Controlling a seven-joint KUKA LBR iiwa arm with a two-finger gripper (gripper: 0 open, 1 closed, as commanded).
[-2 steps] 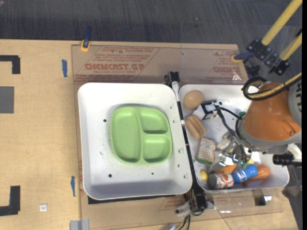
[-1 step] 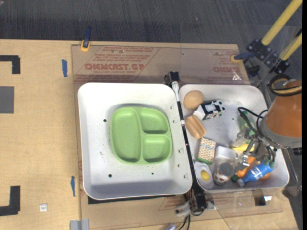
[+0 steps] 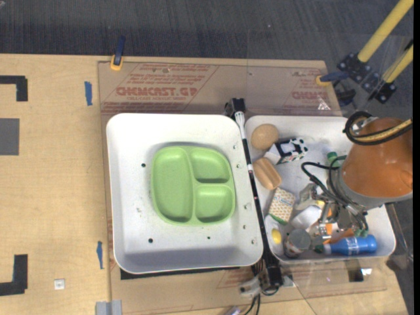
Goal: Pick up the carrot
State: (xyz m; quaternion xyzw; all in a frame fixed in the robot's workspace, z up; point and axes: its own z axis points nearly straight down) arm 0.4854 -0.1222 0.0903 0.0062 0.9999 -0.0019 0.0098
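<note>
White bins, two, one green tray, one carrot; fingers' state unclear

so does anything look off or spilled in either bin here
Nothing spilled or damaged. The right bin is just crowded, its items heaped under the gripper, while the left bin has a green divided plate sitting flat.
</note>
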